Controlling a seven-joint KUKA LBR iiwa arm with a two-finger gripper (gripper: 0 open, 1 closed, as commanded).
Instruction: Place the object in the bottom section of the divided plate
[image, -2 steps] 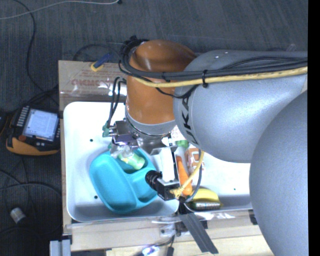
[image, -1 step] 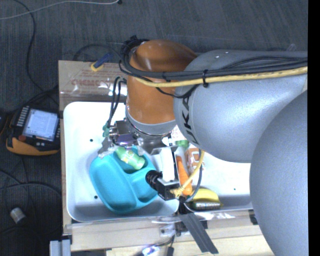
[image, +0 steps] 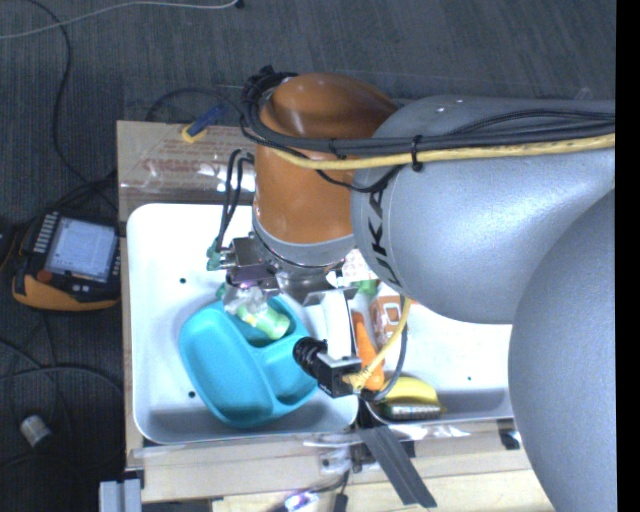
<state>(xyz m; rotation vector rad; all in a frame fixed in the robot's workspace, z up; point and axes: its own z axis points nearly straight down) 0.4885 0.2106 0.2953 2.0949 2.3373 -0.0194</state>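
Observation:
A blue divided plate lies in the left white bin, toward its front. A small pale green and white object shows at the plate's upper right section, just under my gripper. The gripper hangs from the orange wrist band directly over that corner of the plate. The wrist hides the contact between gripper and object, so I cannot tell whether the object is held or resting in the plate. The plate's large lower-left section shows only blue.
The right bin holds an orange carrot, a yellow banana and printed packets near the divider. A black fitting juts over the plate's right edge. The grey arm covers most of the right side.

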